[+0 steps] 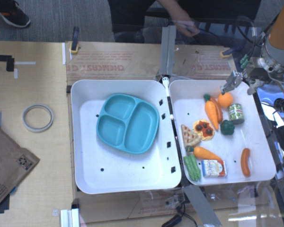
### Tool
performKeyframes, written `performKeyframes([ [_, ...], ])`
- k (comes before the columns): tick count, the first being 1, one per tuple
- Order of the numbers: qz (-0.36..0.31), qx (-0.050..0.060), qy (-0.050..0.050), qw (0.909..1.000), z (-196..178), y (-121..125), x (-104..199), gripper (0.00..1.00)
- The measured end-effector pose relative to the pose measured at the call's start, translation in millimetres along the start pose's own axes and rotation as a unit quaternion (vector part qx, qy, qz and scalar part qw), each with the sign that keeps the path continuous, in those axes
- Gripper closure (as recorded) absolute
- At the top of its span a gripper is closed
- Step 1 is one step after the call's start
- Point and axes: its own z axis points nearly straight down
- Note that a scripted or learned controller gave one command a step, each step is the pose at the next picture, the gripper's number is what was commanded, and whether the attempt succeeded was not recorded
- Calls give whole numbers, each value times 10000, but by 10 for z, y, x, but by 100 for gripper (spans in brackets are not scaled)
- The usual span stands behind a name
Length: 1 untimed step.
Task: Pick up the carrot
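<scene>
— Where is the gripper (240, 85), and how do its fingers stand?

— It hangs over the far edge of the right bin (260, 126), at the end of the grey arm (274, 56). The two fingers are spread apart, and nothing lies between them.

— What lies closest to it?

— An orange (225, 100), just below the gripper in the view and a little to the left of it, apart from the fingers. Beside the orange, nearly straight under the gripper, stands a green can (235, 112).

— And the carrot?

— There are two orange carrots in that bin. The upper carrot (211, 113) lies below and to the left of the gripper, just past the orange, with its green top pointing to the far edge and its tip pointing to the near edge. A thinner reddish piece lies against its right side — I cannot tell what it is. The lower carrot (208, 153) lies well below the gripper, toward the near edge, slanted.

— What else is in that bin?

— A broccoli floret (227, 126) under the can, a small round pizza (204, 129) and a pizza slice (190, 135) between the two carrots. Farther from the gripper are a sausage (245, 162), a small carton (213, 168) and a long green vegetable (192, 168) by the near edge.

— And farther out?

— Well to the left of the gripper the left bin (85, 174) holds a blue divided plate (128, 123). Beyond it a tape ring (38, 117) lies on the bench (28, 79).
</scene>
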Motion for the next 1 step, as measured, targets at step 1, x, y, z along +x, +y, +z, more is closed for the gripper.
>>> performKeyframes([
  [1, 53, -8, 1, 10000, 1822, -118, 156, 0],
])
